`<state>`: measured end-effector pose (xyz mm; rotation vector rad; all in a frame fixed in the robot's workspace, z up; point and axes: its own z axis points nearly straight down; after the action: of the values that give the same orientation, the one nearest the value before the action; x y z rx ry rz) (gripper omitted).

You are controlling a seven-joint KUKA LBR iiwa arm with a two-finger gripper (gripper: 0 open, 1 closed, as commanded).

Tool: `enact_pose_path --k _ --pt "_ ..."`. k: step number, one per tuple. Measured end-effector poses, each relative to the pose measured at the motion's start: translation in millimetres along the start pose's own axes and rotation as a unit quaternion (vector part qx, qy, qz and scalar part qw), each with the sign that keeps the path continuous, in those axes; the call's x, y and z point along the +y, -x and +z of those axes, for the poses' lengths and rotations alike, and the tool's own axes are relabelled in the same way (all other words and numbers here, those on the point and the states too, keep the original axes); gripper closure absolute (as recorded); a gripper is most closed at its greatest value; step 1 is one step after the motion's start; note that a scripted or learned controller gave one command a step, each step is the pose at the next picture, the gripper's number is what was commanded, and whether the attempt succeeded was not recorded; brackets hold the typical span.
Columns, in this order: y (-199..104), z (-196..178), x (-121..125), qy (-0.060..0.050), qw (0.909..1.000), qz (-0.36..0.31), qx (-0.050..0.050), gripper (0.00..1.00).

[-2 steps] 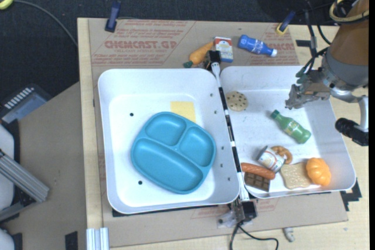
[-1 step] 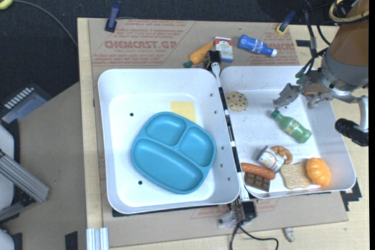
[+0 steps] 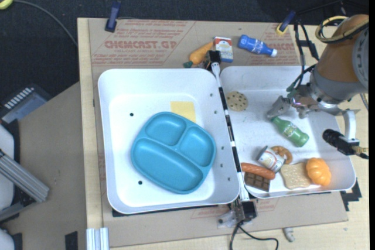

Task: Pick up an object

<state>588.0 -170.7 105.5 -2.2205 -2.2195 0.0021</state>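
Observation:
My gripper hangs over the right bin, near its upper middle, and looks open with nothing between its fingers. Just below it a green bottle lies on its side on the bin floor. A round cookie rests to the left of the gripper. Along the bin's front lie a small can, a pretzel, a sausage, a chocolate piece, a slice of toast and an orange fruit.
The left bin holds a blue divided plate and a yellow cheese slice. Behind the bins, a blue bottle, a small carton and an orange carrot lie on the bench.

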Motion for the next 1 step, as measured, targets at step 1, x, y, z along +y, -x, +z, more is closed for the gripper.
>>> enact_pose_path --k 1 --pt "-22.9 21.2 -3.0 0.000 1.0000 -0.001 0.000 0.00"
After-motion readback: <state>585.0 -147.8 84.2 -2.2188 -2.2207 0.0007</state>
